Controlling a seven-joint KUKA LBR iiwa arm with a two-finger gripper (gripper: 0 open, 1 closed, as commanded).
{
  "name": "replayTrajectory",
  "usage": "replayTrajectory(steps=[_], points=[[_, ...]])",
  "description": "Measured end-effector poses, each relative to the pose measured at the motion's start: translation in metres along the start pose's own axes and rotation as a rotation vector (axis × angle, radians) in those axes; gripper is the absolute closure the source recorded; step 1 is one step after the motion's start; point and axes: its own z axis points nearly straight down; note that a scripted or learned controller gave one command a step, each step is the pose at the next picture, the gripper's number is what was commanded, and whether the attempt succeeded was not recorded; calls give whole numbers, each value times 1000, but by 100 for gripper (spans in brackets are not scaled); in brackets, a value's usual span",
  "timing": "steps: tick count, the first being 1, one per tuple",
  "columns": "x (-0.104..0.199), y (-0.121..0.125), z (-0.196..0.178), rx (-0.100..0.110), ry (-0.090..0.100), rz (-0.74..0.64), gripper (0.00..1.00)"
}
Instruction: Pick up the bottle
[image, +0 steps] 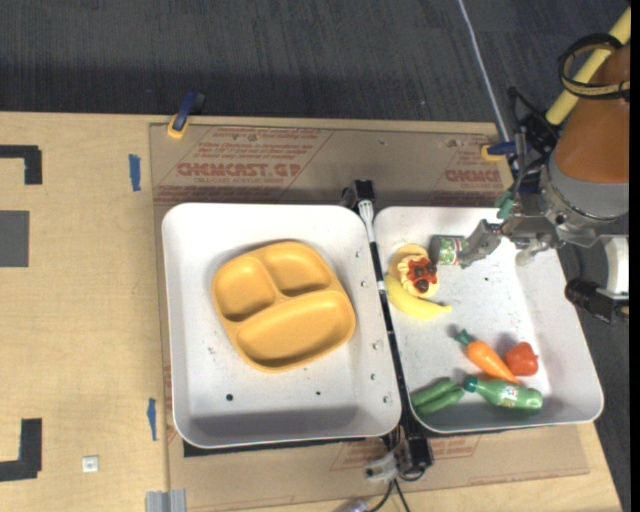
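Observation:
A green bottle (508, 396) with a pale label lies on its side near the front edge of the right bin (560, 300). My gripper (503, 246) hovers over the back of that bin, far behind the bottle. Its fingers are spread open with nothing between them. The left finger (478, 243) reaches toward a small green and silver can (445, 250).
The right bin also holds a banana (418, 303) with a yellow and red toy (415, 270) on it, a carrot (485, 357), a red tomato (521, 358) and a green vegetable (437, 395) beside the bottle. A yellow divided plate (284, 302) lies in the left bin (190, 330).

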Motion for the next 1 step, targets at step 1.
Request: replayTrajectory(steps=[1], points=[[0,1,-10,-2,-1,-1,100]])
